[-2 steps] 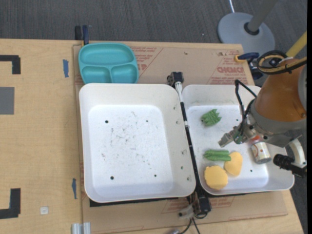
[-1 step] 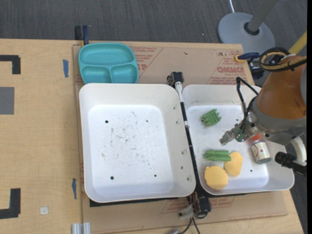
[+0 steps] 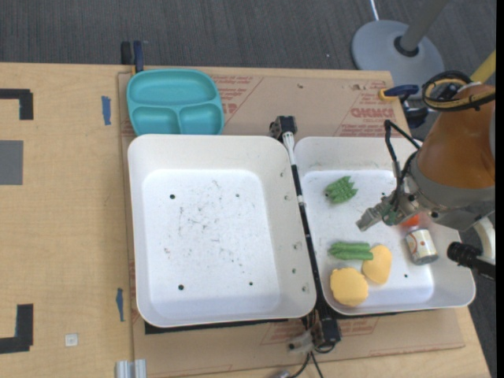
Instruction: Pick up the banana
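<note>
- Banana: can't pick it out for certain; nearest match is a yellow curved piece [image 3: 379, 264] in the right bin [image 3: 449, 294], near the front edge
- that piece touches a rounder yellow lump [image 3: 349, 287] on its front-left side; either could be the task item
- long green pod [image 3: 350, 250] lies just behind the two yellow things, about touching them
- leafy green item [image 3: 340, 189] sits further back in the same bin, well apart from the yellow ones
- small can [image 3: 421, 245] with a red end lies tilted on its side just right of the yellow piece
- gripper [image 3: 372, 217] hangs over the middle of the right bin, between leafy green and pod, fingers pointing left
- can't tell how far the gripper is spread; nothing visible between its tips
- arm [image 3: 457, 152] comes in from the right, orange band above the wrist
- left bin [image 3: 150, 160] holds only specks and scuffs
- teal divided tray [image 3: 175, 101] on the bench behind the left bin
</note>
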Robot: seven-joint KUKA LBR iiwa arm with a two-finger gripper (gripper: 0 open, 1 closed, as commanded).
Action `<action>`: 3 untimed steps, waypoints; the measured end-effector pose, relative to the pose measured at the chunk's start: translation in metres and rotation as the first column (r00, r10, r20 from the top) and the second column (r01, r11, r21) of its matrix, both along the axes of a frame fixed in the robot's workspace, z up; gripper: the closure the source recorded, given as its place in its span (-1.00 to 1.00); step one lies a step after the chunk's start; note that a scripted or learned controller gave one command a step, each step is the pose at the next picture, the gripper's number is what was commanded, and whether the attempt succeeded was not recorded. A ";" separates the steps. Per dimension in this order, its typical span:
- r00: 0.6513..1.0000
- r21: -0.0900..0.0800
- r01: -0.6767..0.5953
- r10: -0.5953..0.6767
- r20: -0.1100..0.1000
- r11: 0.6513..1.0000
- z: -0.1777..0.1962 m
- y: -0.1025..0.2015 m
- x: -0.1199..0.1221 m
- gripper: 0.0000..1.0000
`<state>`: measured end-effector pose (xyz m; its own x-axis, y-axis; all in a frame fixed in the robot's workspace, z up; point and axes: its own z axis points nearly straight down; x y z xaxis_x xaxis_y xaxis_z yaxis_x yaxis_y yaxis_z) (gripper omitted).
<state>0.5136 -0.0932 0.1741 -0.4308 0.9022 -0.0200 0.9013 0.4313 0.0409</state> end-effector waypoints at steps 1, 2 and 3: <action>0.994 0.001 -0.095 0.095 -0.046 0.995 0.010 0.092 -0.032 1.00; 0.999 -0.007 -0.001 0.001 -0.035 1.000 -0.040 0.148 -0.030 1.00; 0.999 -0.012 0.018 -0.019 -0.040 1.000 -0.042 0.151 -0.027 1.00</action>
